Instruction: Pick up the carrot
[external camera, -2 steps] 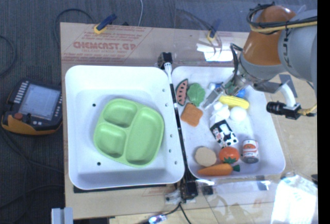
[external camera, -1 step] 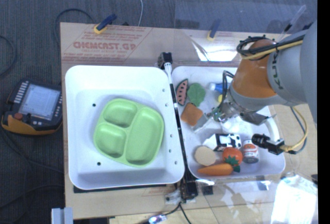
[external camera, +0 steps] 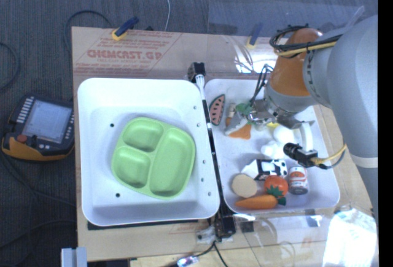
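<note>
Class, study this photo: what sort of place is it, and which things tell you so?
Probably a robotics lab test bench: a grey arm with an orange band reaches over two white bins, toy foods like a carrot fill one, and a handheld control pendant lies on the carpet.

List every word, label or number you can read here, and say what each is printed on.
"CHEMCAST GP", red print on the brown board behind the bins.
Label on the small can: too small to read.
Screen of the handheld pendant on the floor: too blurred to read.
</note>
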{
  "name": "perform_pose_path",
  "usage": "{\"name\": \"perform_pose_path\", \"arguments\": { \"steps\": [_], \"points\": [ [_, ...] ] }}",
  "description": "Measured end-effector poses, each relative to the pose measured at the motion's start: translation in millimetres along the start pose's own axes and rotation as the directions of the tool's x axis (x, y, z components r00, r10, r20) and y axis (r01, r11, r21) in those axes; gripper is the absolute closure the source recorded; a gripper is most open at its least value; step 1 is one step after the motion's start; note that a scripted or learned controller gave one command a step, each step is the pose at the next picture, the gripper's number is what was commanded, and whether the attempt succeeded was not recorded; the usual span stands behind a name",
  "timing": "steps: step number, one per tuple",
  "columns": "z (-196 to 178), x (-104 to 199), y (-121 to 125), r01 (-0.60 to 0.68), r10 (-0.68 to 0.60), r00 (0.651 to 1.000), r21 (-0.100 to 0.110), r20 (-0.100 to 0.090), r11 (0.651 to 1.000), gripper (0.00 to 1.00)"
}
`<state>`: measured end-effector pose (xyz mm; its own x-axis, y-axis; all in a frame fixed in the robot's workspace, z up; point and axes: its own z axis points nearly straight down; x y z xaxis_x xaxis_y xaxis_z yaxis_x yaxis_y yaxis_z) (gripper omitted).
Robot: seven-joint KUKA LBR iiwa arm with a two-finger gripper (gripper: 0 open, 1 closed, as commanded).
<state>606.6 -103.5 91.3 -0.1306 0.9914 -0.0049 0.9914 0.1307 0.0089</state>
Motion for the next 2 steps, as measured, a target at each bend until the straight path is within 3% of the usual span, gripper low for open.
{"name": "perform_pose_path", "arguments": {
  "steps": [1, 2],
  "points": [
    [-11.2, -0.8, 1.6, 0.002, -0.002, 1.0, -0.005, 0.004, 1.0, 1.0],
    [-97.1, 91.2, 77.7, 0.018, -0.018, 1.0, 0.001, -0.004, 1.0, 1.0]
  ]
}}
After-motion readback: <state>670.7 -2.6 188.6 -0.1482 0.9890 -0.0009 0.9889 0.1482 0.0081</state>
